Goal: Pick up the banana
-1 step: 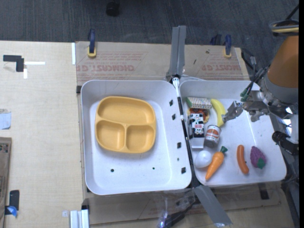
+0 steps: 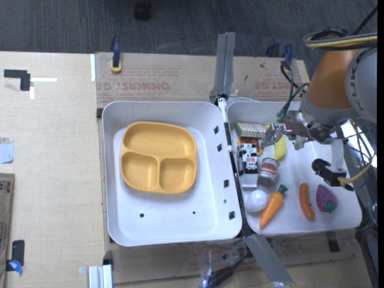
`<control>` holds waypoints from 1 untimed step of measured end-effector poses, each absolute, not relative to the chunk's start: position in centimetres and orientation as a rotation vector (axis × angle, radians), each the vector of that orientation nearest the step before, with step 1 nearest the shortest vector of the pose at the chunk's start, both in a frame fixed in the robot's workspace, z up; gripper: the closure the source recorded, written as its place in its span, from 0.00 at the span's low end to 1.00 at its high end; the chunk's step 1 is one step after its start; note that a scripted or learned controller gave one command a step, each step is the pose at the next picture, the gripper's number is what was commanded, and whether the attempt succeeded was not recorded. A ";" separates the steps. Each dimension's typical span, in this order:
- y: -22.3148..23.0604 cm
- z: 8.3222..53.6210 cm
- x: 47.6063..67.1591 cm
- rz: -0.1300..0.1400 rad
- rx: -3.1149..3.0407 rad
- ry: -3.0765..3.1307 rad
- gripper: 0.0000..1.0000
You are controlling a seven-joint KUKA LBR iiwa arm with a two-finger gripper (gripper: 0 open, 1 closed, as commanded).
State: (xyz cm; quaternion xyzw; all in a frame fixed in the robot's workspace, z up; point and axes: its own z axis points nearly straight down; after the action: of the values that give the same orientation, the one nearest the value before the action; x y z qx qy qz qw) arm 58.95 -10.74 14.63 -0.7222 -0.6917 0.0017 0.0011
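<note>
The banana (image 2: 279, 149) is a small yellow fruit in the right bin (image 2: 336, 221), near the bin's back left. Only its lower part shows; its upper end is hidden under the gripper. My gripper (image 2: 273, 135) reaches in from the right and hangs directly over the banana's upper end. The grey arm with its orange band (image 2: 331, 71) stands over the bin's back right corner.
Around the banana lie a green and white box (image 2: 251, 128), a black and white carton (image 2: 249, 158) and a small jar (image 2: 268, 170). Nearer the front are a white ball (image 2: 256, 200), a carrot (image 2: 271, 206), a red pepper (image 2: 306, 201) and a purple fruit (image 2: 326, 198). The left bin (image 2: 120, 221) holds a yellow divided plate (image 2: 159, 156).
</note>
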 end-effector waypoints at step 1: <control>-15.8 9.1 60.1 0.004 -2.295 -2.144 0.00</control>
State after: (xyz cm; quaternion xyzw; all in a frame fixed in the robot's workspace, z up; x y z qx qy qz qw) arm 60.07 -15.76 9.08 -0.7308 -0.6826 0.0011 0.0004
